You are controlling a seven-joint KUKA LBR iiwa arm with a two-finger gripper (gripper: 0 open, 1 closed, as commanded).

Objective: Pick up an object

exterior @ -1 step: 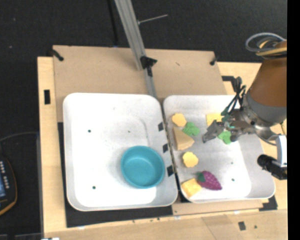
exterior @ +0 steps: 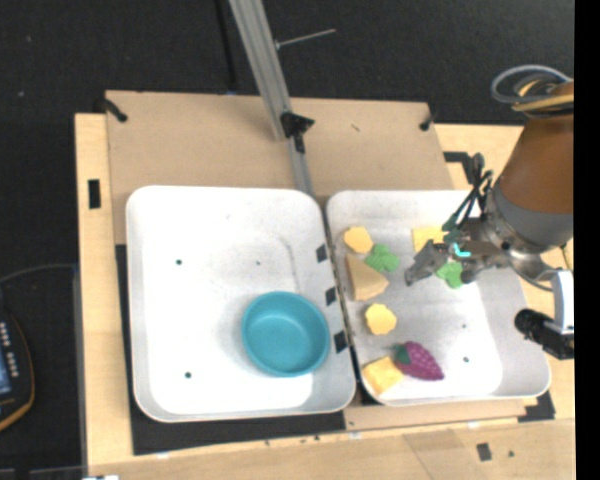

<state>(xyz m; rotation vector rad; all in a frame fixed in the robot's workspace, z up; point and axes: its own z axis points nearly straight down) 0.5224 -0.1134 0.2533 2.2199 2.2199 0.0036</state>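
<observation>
The right bin [exterior: 480, 363] holds several small toy foods: a yellow piece [exterior: 357, 239], a green piece [exterior: 383, 259], a tan wedge [exterior: 368, 281], a yellow lump [exterior: 380, 318], a yellow block [exterior: 382, 375], a purple grape bunch [exterior: 418, 360], and a yellow block [exterior: 427, 236] near the back. My gripper [exterior: 425, 265] hangs over the middle of this bin, pointing toward the lower left. A second green piece [exterior: 452, 275] lies right beside it, partly hidden by the wrist. The tan wedge and first green piece sit just left of the gripper tip.
A blue bowl [exterior: 280, 333] rests in the left bin [exterior: 180, 228] near its front right. A grey metal pole [exterior: 265, 58] rises from behind the bins. The bins' shared wall runs between the bowl and the toy foods.
</observation>
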